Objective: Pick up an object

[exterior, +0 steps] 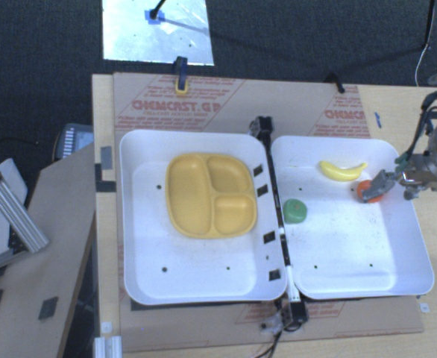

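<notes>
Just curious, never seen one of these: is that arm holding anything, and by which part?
Cannot be told: the gripper sits over the orange object, hiding any hold.

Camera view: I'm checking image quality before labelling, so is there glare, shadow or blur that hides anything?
In the camera view, the foil sheet on the dark floor glares brightly; both white bins are evenly lit with soft shadows along their walls; the gripper and the orange object beside it look slightly soft, so their contact is unclear; the banana and green object read clearly.
</notes>
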Available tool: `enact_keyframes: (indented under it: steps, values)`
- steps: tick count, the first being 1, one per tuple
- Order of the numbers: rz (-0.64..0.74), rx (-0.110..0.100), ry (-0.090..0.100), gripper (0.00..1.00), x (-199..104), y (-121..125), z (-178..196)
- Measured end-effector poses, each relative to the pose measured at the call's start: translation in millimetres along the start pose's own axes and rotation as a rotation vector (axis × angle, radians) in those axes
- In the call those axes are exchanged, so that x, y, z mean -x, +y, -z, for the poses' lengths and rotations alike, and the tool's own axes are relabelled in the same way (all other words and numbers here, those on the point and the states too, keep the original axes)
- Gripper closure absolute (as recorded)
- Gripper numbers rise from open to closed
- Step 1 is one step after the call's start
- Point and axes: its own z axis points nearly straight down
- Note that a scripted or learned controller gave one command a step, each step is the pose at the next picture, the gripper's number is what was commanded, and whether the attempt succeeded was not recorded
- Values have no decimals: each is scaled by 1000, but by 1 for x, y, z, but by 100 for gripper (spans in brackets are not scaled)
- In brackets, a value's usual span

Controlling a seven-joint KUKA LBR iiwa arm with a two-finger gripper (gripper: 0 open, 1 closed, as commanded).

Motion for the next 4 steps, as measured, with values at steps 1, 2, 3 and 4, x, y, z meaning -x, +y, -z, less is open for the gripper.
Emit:
enact_keyframes:
  steps: [1, 2, 3, 4]
  values:
    - [-3, -3, 1, 0, 5, -8, -54]
    - [-2, -3, 2, 0, -1, -1, -102]
    - [-3, -4, 2, 0, -1, -1, -155]
    - [-4, 1, -1, 100, -1, 0, -141]
